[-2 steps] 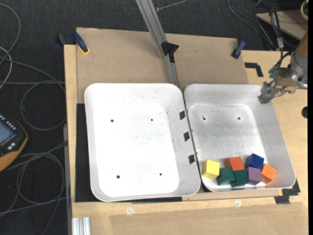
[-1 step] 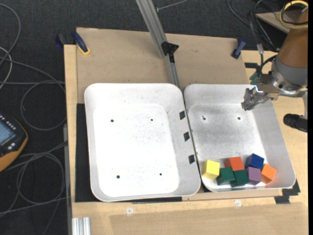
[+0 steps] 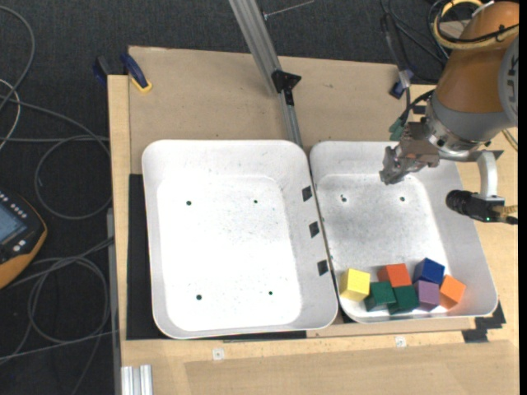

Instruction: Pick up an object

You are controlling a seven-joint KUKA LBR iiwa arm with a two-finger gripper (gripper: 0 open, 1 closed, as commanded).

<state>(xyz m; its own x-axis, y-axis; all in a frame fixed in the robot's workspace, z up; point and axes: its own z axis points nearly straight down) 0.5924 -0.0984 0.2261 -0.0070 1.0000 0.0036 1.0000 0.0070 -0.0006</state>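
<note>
Above the far part of the right bin (image 3: 469, 245) hangs the claw (image 3: 395, 169), and I cannot tell if it stands wide or narrow, because it looks only like one dark lump from this angle. Nothing is seen held in it. The things to pick are small blocks, all crowded at the near edge of this bin: a yellow block (image 3: 356, 282), two green blocks (image 3: 394, 296), a red-orange block (image 3: 396, 274), a blue block (image 3: 429, 269), a purple block (image 3: 428, 292) and an orange block (image 3: 452, 288). They touch one another, so I think the claw may land on two blocks together, or push one against the bin wall and close on nothing. The left bin (image 3: 165, 220) is white with dark specks. Both bins stand on a wooden bench (image 3: 206, 89); cables (image 3: 49, 163) lie on the dark floor at left.
</note>
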